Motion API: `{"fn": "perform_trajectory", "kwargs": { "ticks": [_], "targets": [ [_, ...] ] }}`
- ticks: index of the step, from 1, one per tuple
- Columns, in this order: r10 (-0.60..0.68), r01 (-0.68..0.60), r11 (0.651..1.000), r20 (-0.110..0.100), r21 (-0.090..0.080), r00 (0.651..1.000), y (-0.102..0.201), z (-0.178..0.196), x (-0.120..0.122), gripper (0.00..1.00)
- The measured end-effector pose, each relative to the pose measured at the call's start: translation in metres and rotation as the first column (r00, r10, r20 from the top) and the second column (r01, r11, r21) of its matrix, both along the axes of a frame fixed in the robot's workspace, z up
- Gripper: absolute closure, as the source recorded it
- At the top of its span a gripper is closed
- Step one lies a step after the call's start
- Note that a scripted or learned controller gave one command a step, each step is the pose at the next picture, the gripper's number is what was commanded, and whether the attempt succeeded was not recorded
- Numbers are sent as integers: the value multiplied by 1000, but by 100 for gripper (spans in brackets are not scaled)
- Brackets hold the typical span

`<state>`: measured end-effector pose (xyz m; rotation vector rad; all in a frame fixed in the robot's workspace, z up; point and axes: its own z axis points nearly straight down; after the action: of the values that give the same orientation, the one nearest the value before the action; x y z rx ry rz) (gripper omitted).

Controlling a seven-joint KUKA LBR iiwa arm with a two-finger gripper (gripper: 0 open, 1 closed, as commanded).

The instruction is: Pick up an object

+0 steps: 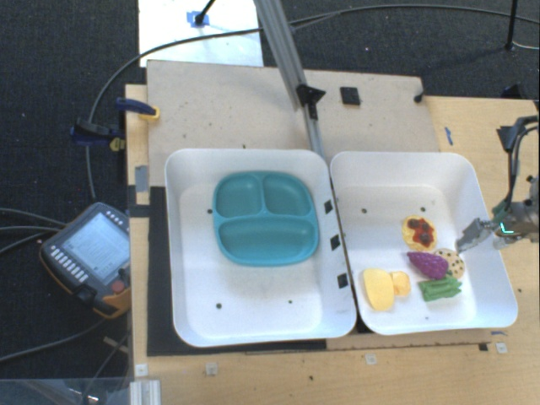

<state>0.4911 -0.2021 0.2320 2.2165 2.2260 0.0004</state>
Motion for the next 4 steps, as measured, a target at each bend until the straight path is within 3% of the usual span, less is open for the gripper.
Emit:
{"fn": "perform_trajectory", "kwargs": {
  "ticks": [1, 3, 4],
  "targets": [
    [0, 0, 1000, 1, 0, 1000, 0, 0, 0, 0],
    [-3, 3, 1000, -3, 2, 1000, 19, -111, 8, 0],
    [-5, 5, 1000, 11, -6, 1000, 16, -142, 11, 0]
  ]
}}
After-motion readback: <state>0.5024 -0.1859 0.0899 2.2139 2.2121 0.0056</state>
